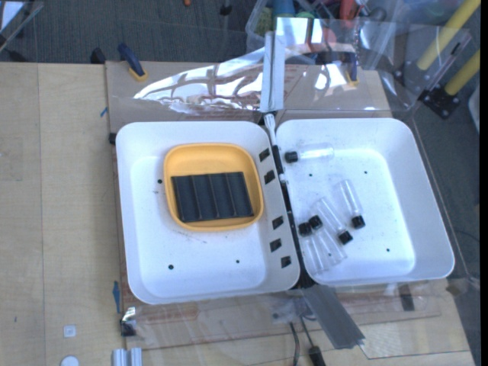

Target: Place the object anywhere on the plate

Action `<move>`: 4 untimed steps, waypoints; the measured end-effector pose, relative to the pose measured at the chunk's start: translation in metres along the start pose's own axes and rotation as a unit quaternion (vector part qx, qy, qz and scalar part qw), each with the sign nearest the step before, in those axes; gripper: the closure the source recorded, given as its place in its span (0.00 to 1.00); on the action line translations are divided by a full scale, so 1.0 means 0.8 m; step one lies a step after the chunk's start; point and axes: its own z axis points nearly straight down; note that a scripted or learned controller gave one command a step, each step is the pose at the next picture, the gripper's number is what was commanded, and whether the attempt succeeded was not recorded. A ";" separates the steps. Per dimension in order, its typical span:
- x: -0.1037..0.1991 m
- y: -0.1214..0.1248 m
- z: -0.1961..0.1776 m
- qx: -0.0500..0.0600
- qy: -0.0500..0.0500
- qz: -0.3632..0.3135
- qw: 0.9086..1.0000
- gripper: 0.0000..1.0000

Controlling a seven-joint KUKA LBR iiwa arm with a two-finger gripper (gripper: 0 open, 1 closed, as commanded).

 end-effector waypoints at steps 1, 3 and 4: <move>0.000 0.019 0.114 -0.004 -0.001 -0.121 0.993 0.00; -0.016 0.019 0.001 -0.001 -0.002 -0.423 0.906 0.00; -0.006 0.012 0.002 -0.001 -0.003 -0.594 0.804 0.00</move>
